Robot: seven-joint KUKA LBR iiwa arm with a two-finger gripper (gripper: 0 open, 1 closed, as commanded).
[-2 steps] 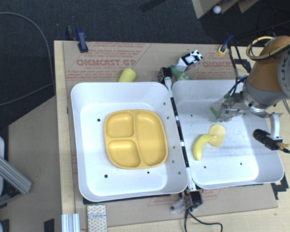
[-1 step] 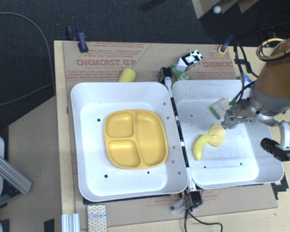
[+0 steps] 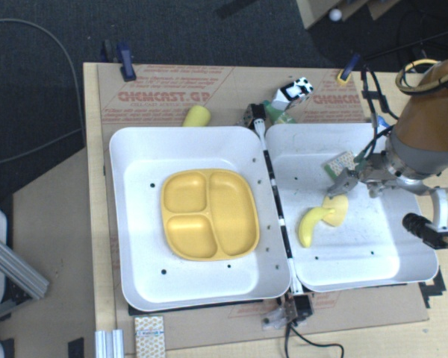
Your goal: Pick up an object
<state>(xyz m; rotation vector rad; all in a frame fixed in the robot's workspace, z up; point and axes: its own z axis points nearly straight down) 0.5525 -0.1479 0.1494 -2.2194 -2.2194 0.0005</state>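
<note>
Reaching into the right bin (image 3: 403, 263), your arm (image 3: 425, 129) is coming in from the right with its claw (image 3: 349, 181) low over the bin floor; judged from this, you are working the approach step, before any lift.

Item 1, banana (image 3: 308, 226): yellow, lying on the floor of the right bin, toward its left half, touching a second yellow piece.
Item 2, yellow piece (image 3: 336, 209): just above and right of the banana, directly under the claw tip.
Item 3, claw: sitting just above the yellow piece, perhaps touching it; you cannot tell from this angle how far it is spread, and nothing is showing as held.
Item 4, card (image 3: 339, 162): small, greyish, lying near the claw on its upper side.
Item 5, plate (image 3: 209, 213): yellow, three compartments, lying in the left bin (image 3: 134, 155), well apart from the claw.

Next move, as a judgement: you are needing a straight descent centred on the yellow piece, then a firm close before lifting. The two yellow things are touching, so one may drag the other.
</note>
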